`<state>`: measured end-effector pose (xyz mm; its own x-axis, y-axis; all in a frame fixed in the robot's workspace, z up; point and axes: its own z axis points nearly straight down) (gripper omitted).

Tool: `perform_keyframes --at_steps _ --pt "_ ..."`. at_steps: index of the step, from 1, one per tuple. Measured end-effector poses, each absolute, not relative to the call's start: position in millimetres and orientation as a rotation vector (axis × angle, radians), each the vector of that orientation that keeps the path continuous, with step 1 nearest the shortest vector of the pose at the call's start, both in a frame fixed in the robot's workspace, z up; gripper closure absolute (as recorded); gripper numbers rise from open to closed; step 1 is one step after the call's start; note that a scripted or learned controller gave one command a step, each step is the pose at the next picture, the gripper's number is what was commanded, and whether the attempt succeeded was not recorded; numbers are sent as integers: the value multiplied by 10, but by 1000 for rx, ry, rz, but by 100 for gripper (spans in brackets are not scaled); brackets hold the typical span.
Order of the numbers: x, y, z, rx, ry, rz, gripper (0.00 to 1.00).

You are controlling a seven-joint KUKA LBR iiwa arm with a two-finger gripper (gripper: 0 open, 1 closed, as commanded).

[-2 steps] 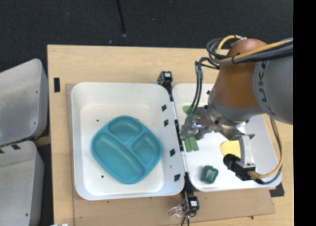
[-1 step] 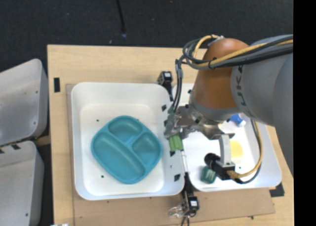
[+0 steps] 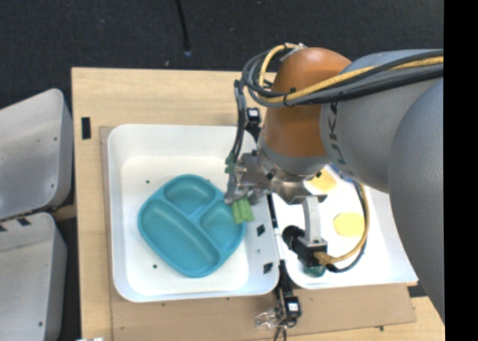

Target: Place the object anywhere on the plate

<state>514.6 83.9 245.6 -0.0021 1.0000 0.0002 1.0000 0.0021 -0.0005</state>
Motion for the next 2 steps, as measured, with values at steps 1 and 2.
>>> perform_keyframes --at_steps 1,2 --pt "5063 1361 2476 -2216 -2226 0 100" --pt "5065 1352 2476 -2217 -2225 1 0"
